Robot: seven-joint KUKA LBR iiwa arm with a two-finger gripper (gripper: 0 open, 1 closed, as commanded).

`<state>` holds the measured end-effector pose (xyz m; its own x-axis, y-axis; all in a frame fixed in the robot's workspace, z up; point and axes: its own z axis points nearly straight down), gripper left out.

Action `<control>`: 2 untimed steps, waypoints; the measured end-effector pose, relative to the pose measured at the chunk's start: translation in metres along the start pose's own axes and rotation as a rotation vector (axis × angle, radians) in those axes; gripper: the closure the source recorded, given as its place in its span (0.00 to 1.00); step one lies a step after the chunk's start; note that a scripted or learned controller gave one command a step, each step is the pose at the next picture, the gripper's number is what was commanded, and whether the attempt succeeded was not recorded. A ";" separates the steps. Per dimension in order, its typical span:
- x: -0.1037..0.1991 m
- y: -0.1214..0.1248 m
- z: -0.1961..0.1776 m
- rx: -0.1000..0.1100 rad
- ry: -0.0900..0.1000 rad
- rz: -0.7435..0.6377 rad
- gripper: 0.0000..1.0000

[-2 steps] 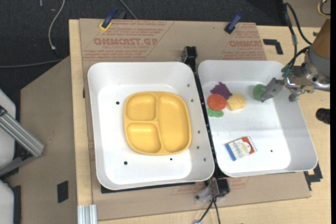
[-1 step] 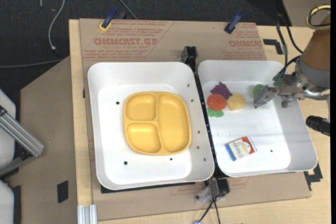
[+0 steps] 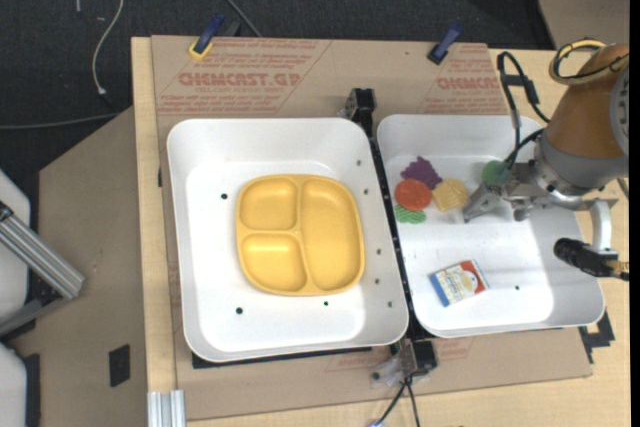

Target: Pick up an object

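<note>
Likely light, stiff plastic — the yellow toy (image 3: 451, 194), just beside the gripper (image 3: 487, 202), suits a pinch across its middle; finger spread I cannot tell.

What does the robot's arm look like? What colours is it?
The arm is chunky and rounded, grey with an orange band above the wrist. Black cables loop beside it. Its tool is grey metal with two thin fingers.

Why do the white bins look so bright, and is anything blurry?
Camera view: light from above washes out the left bin and right bin, leaving soft shadows; the yellow plate is sharp, but the toys by the end effector look slightly fuzzy.
</note>
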<state>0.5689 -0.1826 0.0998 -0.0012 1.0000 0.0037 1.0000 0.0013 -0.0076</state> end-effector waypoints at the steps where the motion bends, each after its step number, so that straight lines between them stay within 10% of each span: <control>1: -0.001 0.002 -0.015 -0.008 -0.002 0.001 1.00; 2: -0.003 0.000 -0.060 -0.013 -0.005 0.001 1.00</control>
<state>0.5689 -0.1861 0.1596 -0.0004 1.0000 -0.0015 1.0000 0.0004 0.0051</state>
